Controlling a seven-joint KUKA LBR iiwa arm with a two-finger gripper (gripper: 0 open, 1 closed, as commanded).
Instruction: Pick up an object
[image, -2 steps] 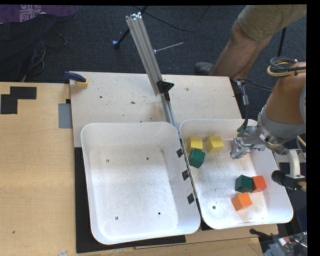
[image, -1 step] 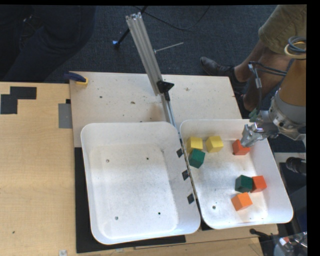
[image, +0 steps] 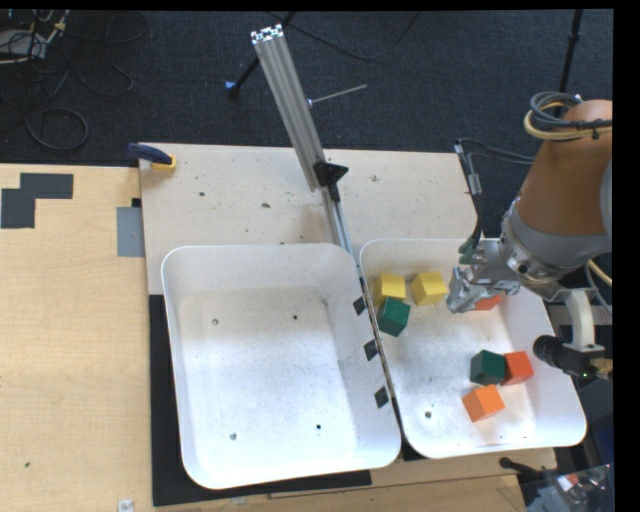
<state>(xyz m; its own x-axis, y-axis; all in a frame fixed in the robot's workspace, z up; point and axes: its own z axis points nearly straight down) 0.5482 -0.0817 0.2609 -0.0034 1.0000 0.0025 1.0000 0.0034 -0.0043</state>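
Across the bench sit two white bins: the left bin (image: 270, 400) and the right bin (image: 540, 425), which holds the blocks. Over its upper part hangs the arm (image: 565, 190), its gripper (image: 470, 293) low, just beside a yellow block (image: 429, 288), touching a partly hidden red block (image: 487, 301); its grasp I cannot tell. Another yellow block (image: 392, 288) touches a green block (image: 394, 317). Lower lie a dark green block (image: 488, 367), a red-orange block (image: 518, 367) and an orange block (image: 484, 402).

Open floor fills the left shallow white bin (image: 200, 290). In the right shallow white bin (image: 560, 425), coloured cubes crowd the far end and near-right corner; bare floor lies between (image: 430, 360).
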